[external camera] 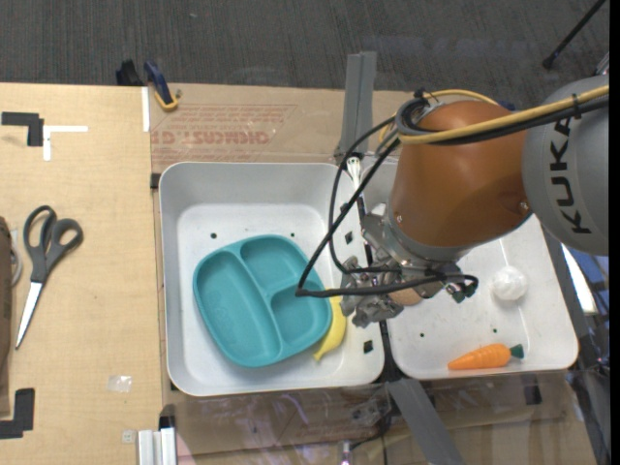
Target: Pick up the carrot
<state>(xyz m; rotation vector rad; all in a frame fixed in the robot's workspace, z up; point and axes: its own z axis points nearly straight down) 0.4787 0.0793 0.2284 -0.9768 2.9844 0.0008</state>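
Note:
The orange carrot (481,357) with its green tip lies near the front edge of the right bin (542,356). My gripper (368,308) hangs low over the divide between the two bins, well to the left of the carrot. The big orange wrist band covers most of it from above, and dangling black cables cross in front of it. Something small and tan (407,296) sits just under the wrist, too hidden to identify.
A teal divided plate (254,300) lies in the left bin (184,260), with a yellow banana (334,332) against its right rim. A white ball-like object (509,284) rests in the right bin. Scissors (44,250) lie on the bench at left.

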